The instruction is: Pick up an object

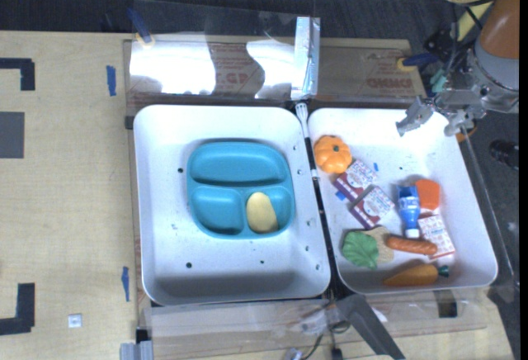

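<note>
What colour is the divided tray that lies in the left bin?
The divided tray is blue, seen clearly in the camera view; a yellow item lies in one compartment.

The pale wooden bench (pixel 58 210) bears two white bins side by side, the left bin (pixel 157 185) and right bin (pixel 474 210) touching along their inner edges.

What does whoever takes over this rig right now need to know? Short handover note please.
Gripper: fingers spread open, holding nothing, above the right bin's upper right corner.
Left bin: blue divided tray with a yellow piece in its lower right compartment.
Right bin: small pumpkin at upper left, packets in the middle, blue bottle, green piece, carrots along the bottom.
Done: nothing picked yet.
Left: choose an object, descend, close on it, lift.
</note>
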Motion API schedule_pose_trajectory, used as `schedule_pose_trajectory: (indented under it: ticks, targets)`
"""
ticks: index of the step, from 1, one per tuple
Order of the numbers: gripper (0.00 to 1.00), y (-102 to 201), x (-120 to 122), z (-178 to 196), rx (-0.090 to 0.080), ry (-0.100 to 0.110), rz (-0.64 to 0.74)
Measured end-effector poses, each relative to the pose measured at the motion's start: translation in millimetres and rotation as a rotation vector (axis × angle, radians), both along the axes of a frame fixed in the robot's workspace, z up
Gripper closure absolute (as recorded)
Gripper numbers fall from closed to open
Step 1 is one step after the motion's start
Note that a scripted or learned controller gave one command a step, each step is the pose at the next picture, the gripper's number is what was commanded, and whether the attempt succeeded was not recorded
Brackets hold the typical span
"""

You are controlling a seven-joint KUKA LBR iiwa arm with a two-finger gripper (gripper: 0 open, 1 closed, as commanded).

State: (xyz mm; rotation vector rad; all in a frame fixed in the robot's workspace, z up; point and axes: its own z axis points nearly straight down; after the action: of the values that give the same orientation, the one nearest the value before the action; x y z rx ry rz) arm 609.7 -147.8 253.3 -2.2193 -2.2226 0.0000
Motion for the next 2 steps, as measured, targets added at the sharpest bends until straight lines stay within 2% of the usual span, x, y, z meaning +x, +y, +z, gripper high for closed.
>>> schedule_pose_trajectory:
  ticks: [1,2]
  targets:
    - [0.00,-28.2,-39.4,-119.5,0.001,0.008,0.015]
    - [0.00,-50.1,-44.4,-157.1,-0.002,-0.008,0.009]
